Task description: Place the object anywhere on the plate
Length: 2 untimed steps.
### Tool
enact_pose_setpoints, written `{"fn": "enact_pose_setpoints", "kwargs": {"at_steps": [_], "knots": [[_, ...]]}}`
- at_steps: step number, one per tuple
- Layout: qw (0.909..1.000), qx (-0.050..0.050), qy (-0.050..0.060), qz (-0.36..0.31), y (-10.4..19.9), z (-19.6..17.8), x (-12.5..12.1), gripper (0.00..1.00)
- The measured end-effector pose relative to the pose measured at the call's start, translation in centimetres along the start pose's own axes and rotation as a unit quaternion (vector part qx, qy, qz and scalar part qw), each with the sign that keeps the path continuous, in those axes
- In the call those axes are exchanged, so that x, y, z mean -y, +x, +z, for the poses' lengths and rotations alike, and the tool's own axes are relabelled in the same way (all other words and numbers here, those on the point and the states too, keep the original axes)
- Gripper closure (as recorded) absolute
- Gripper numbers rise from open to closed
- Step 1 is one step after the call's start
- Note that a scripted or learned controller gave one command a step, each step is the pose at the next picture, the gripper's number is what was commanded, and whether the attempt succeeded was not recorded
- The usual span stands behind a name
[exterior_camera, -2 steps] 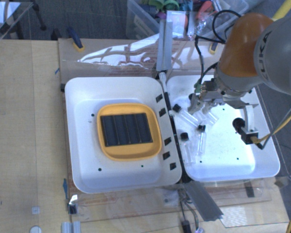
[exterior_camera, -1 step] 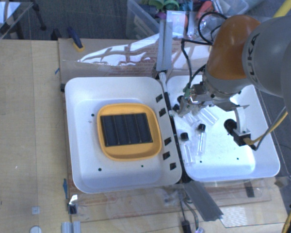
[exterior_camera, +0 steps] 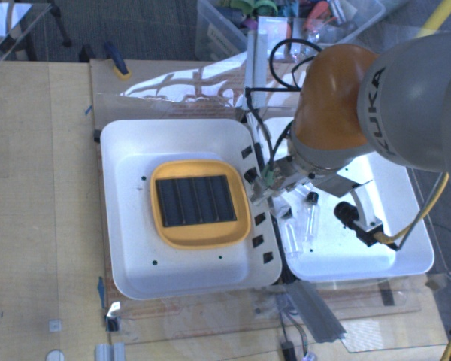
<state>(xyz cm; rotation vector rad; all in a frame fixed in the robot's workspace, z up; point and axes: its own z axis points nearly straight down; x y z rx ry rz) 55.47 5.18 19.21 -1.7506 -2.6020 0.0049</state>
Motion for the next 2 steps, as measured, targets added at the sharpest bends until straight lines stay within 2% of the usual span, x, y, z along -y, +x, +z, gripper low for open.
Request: {"fn": "enact_pose_setpoints", "kwargs": {"at_steps": [1,2], "knots": [[0.9985,0.000,0.000,-0.054,4.66,1.02,0.62,1.00],[0.9986,0.000,0.000,-0.054,4.58,1.00,0.62,0.00]]}}
